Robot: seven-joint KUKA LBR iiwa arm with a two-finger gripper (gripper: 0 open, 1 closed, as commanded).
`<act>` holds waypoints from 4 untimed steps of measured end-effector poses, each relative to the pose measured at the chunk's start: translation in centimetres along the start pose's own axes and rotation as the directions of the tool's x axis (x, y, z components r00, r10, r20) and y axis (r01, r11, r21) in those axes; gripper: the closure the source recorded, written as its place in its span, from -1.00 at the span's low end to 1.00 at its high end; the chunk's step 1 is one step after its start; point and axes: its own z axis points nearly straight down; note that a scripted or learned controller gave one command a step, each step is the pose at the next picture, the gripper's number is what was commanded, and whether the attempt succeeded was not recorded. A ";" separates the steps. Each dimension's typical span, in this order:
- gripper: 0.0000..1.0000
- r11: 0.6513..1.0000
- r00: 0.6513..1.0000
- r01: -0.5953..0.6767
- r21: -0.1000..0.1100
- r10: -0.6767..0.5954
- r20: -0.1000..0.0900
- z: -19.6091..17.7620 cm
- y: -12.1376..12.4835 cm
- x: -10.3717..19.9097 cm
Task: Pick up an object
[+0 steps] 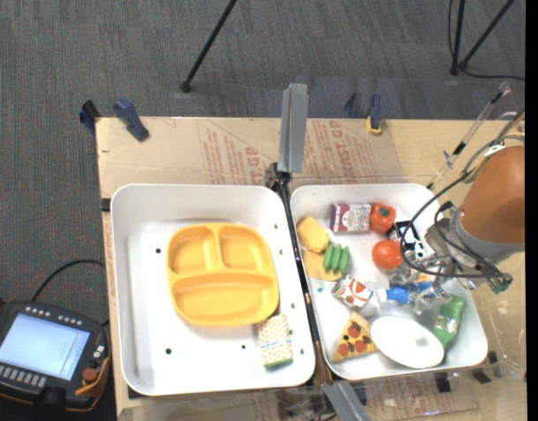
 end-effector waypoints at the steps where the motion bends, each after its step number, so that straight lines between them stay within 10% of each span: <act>1: -1.00 1.000 1.000 0.000 -0.001 0.000 0.000 0.0 0.0 0.0; 2: -1.00 0.997 0.997 0.074 -0.003 -0.074 -0.003 1.2 7.9 -6.3; 3: -1.00 0.998 0.998 0.064 -0.001 -0.064 -0.004 1.1 11.1 -5.6; 4: -1.00 0.955 0.955 0.296 0.004 -0.296 -0.002 -3.8 1.2 -4.9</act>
